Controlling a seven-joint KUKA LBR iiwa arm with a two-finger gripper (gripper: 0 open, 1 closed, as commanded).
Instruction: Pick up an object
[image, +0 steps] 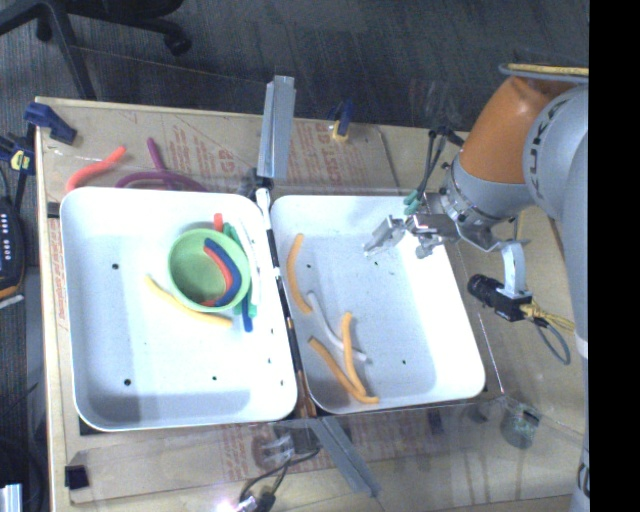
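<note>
In the camera view, the gripper hovers over the right bin's upper right corner, its jaws spread and holding nothing. Three orange strips lie left of centre: one runs lengthwise near the left wall, and two slant toward the front edge. The bin's right half is bare. The left bin holds a green bowl.
</note>
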